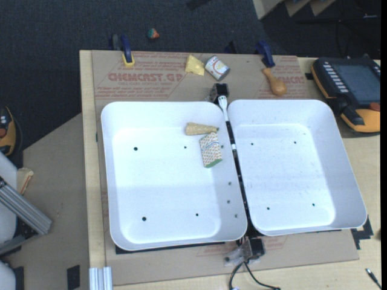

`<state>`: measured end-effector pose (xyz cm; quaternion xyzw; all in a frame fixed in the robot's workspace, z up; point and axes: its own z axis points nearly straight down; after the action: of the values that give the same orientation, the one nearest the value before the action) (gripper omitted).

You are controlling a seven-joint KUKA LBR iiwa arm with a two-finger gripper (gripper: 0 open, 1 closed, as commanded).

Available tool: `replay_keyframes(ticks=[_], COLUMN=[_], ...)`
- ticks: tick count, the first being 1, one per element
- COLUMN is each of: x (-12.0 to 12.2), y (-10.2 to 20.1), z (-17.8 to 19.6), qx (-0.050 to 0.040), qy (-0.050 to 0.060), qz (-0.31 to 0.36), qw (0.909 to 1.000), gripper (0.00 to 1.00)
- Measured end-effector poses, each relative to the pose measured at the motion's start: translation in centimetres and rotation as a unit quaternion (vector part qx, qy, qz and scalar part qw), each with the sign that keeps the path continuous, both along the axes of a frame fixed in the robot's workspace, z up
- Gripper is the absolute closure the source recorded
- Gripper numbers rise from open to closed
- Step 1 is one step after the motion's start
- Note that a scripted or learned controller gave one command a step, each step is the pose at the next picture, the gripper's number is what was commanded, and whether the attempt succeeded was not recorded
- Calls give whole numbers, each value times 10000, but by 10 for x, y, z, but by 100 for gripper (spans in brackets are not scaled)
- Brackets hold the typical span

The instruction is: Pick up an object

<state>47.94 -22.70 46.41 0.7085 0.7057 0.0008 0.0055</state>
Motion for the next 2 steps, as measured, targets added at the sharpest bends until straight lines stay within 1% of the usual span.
replay_keyframes(ticks=[1, 2], x=[-2, 35], y=[14, 92], z=[-199, -269], qx=[67, 66], qy=[122, 85], qz=[17, 63], qw=[9999, 9999], gripper=[100, 100])
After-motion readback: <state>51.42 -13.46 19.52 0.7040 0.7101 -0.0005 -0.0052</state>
